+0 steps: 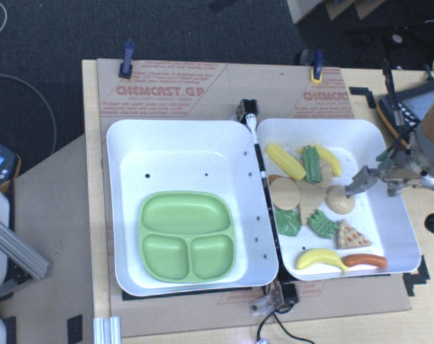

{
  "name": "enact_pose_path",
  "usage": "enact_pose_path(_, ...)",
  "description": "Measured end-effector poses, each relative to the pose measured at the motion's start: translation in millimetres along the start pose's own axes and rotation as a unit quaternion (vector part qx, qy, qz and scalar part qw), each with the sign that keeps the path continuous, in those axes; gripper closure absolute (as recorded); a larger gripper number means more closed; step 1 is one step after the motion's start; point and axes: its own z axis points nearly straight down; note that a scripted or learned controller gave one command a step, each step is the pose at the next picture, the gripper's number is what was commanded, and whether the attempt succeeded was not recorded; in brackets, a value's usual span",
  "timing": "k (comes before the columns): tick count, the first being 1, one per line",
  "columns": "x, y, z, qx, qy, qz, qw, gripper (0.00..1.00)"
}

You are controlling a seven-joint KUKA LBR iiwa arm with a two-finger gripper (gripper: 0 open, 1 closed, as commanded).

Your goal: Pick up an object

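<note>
Meanwhile, the grey two-finger gripper (pixel 362 180) reached in from the right over the right shallow white bin (pixel 398 229), its tip just beside a round beige toy onion (pixel 339 201). Whether its fingers were open or closed could not be told (too small and blurred). A green three-compartment plastic tray (pixel 187 235) lay in the left white bin (pixel 124 192). A yellow plastic banana (pixel 319 259) lay touching a red toy sausage (pixel 364 261).

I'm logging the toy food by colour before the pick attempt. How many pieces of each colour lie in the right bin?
Yellow: 3 (corn, upper banana, lower banana)
Green: 3 (pickle, two leafy pieces)
Tan or beige: 3 (round pieces, flat piece)
Red or orange: 2 (pizza slice, sausage)
Total: 11
</note>
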Motion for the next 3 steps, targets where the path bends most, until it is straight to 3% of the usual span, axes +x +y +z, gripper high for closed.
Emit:
enact_pose_path(1,-51,59,96,-0.002,-0.002,0.000,1.0000,0.00)
enact_pose_path(2,5,121,7,-0.007,-0.002,-0.004,1.0000,0.00)
enact_pose_path(3,35,160,30,-0.003,-0.001,-0.003,1.0000,0.00)
